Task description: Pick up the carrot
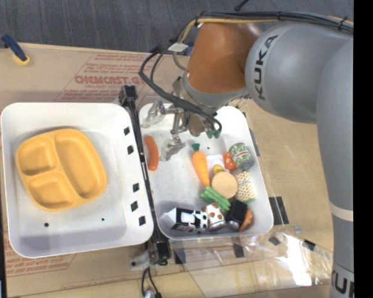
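Carrot (201, 167) lies in the right bin (256, 143), near its middle, orange with a small green top pointing toward the far wall and its narrow end slanting down toward the near side. To its left, close against the left wall of that bin, lies a slimmer orange-red sausage-like piece (151, 152), apart from the carrot with bare white floor between them.

Crowding the carrot's lower end is a round tan disc (224, 184), touching or nearly touching it, with green leafy pieces (215, 197) just below. Further right sit a green-and-red patterned item (239, 156) and a pale netted item (245, 187). Along the near wall a black-and-white cow-patterned toy (202, 218) lies beside dark and orange bits — too jumbled to tell apart.

The gripper (174, 143) hangs over the far-left part of the right bin, above and left of the carrot, between it and the sausage-like piece. Its metal fingers point downward with nothing seen between them; how wide they stand cannot be told. The arm's orange band (221, 54) and grey body loom over the bin's far edge.

The left bin (12, 228) holds a yellow divided tray (60, 167), well apart from the carrot.
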